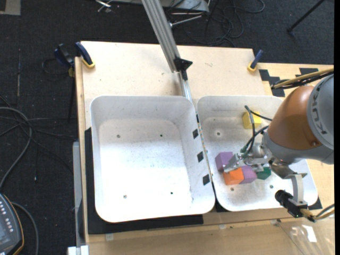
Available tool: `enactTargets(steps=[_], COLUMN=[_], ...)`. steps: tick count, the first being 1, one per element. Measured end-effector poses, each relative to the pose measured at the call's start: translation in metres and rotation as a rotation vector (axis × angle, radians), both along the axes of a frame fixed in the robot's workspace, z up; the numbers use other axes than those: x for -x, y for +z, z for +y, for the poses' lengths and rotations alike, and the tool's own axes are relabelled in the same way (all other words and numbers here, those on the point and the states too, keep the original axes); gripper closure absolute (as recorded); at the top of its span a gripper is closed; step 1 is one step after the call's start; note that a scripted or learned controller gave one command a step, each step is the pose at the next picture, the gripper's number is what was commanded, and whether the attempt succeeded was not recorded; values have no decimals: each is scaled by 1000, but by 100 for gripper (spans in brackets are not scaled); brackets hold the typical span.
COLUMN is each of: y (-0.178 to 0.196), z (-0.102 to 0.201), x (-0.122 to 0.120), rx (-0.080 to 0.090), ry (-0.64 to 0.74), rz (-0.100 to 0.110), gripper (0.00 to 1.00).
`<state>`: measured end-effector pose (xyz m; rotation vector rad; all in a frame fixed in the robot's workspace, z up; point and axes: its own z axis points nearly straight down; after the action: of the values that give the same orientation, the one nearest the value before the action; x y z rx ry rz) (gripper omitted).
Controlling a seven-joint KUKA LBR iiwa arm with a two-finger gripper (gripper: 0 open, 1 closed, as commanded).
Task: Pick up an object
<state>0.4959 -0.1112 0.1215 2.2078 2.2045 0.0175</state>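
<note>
In the right bin (223, 110) lie a purple block (224, 159), an orange block (234, 176) with another purple piece (248, 175) beside it, a green piece (264, 171) and a yellow block (251, 120) further back. My gripper (240, 165) is down among the purple and orange blocks, reaching in from the right under the arm's orange band (297, 121). Its metal fingers touch the cluster, and the arm hides part of it. Nothing is visibly lifted.
The left bin (106, 110) stands beside the right one, sharing a middle wall. A slanted metal pole (162, 31) rises from the bench behind the bins. Clamps sit at the bench's back corners. Cables cross the dark floor around.
</note>
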Motion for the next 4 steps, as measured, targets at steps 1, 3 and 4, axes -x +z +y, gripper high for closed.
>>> enactTargets(steps=[1,3,4], y=[-1,-16,-26], z=[0,7,7], x=[-3,-8,-42], rx=[3,-7,-7], ry=[1,0,5], rz=[-9,19,19], gripper=[0,0,0])
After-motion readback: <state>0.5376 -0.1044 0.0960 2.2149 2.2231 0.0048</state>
